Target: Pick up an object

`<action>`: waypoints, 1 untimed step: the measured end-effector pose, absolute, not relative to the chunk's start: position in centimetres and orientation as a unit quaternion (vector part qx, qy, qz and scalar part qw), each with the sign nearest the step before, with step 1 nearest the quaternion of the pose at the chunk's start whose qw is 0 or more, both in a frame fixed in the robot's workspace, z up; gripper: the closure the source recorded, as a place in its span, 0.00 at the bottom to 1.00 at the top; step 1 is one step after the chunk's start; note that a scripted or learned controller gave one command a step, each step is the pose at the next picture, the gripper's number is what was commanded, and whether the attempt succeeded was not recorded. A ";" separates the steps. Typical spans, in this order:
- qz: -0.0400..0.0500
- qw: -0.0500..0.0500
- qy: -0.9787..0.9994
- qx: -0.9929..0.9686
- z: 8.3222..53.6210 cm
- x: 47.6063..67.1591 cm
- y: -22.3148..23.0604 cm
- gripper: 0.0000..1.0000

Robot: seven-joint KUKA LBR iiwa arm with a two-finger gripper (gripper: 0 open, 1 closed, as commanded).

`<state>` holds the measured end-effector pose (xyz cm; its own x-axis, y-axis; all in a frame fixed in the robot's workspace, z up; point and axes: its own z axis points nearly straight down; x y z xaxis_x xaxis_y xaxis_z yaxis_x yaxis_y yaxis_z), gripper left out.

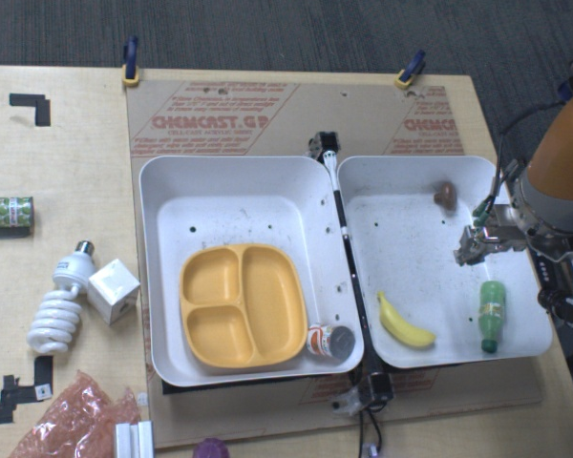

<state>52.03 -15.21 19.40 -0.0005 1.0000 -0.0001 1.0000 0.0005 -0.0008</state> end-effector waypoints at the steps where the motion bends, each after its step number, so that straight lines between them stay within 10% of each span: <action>1: 0.000 0.000 -0.707 -0.707 19.4 52.0 -15.2 0.00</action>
<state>52.03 -15.21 19.40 -0.0005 1.0000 -0.0002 1.0000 0.0005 -0.0007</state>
